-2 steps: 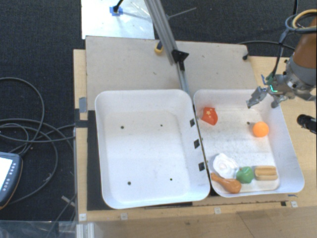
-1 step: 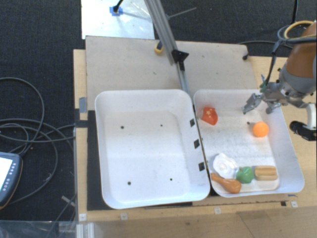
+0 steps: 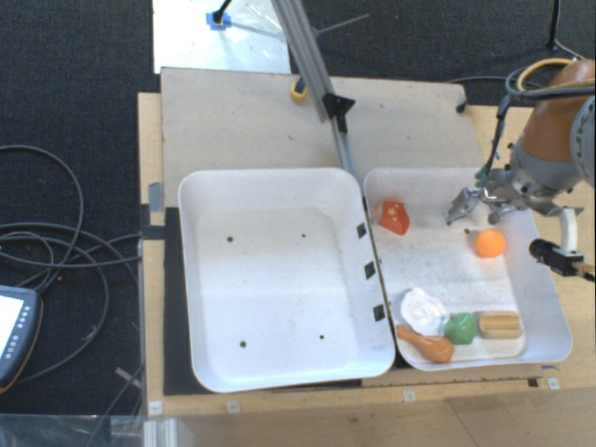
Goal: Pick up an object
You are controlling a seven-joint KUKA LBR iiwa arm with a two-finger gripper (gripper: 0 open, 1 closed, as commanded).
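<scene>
Leftmost on the tan surface (image 3: 242, 119) lies a shallow white plastic bin (image 3: 279, 277), and touching its right wall is a second white bin (image 3: 545, 329) that carries all the small things. Near that second bin's upper left corner sits a red wedge-shaped block (image 3: 394, 217), well apart from the rest. Along the near wall, left to right, lie an orange carrot-like toy (image 3: 426, 345) with its long axis running left-up to right-down, a crumpled white piece (image 3: 424, 311) just above it, a small green ball (image 3: 459, 327), and a tan bun-shaped block (image 3: 500, 324) lying crosswise. An orange ball (image 3: 490, 243) rests alone farther up. Just above and left of it hangs the metal claw (image 3: 477, 206), fingers spread apart and gripping nothing.
</scene>
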